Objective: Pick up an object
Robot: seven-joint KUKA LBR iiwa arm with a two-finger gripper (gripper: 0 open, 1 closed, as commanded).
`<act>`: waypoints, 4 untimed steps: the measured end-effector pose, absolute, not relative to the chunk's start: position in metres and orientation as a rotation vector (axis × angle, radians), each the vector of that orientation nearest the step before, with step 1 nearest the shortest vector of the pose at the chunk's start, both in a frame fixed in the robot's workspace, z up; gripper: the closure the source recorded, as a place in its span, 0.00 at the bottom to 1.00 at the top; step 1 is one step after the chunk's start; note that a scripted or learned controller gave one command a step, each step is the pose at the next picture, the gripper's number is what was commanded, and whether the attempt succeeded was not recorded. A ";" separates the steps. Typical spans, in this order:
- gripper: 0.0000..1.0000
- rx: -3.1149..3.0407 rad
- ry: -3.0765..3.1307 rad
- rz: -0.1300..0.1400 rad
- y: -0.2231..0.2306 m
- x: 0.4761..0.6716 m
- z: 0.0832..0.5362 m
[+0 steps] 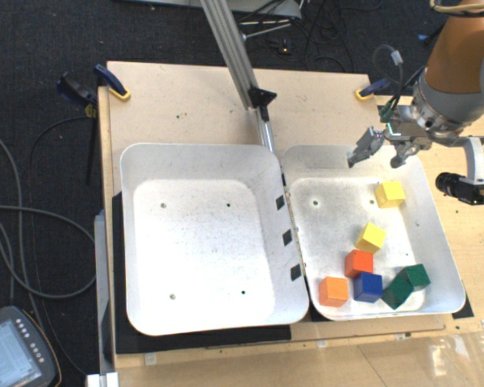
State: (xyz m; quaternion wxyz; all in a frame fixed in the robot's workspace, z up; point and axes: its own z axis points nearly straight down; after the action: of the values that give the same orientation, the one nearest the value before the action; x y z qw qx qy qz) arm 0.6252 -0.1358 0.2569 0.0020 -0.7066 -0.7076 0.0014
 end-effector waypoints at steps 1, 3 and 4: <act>0.00 -2.219 -2.223 0.000 -0.136 0.626 0.259; 0.00 -2.218 -2.218 0.006 -0.127 0.629 0.137; 0.00 -2.218 -2.219 0.005 -0.126 0.628 0.092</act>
State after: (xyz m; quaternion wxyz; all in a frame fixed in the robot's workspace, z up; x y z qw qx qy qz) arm 0.6278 -0.1262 0.0922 0.0020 -0.7070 -0.7072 0.0016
